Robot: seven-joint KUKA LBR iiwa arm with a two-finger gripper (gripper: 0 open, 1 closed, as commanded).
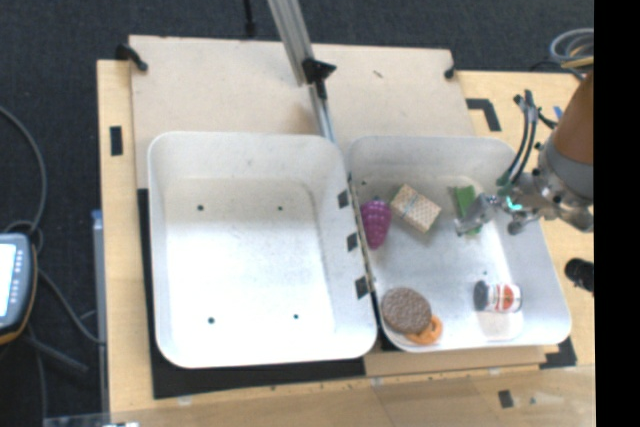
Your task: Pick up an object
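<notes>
My gripper hangs over the right bin, near its right wall, reaching in from the right. A green object lies just left of the gripper's tip, touching or nearly touching it; I cannot tell which. Further left a tan block lies at a tilt, and a purple grape-like object rests beside the bin's left wall. Toward the front are a brown round object with an orange piece against it, and a small red-and-white can lying on its side.
The left bin stands beside the right one, their walls meeting in the middle. A metal pole rises at a slant from behind the bins. Cables hang by the arm at the right.
</notes>
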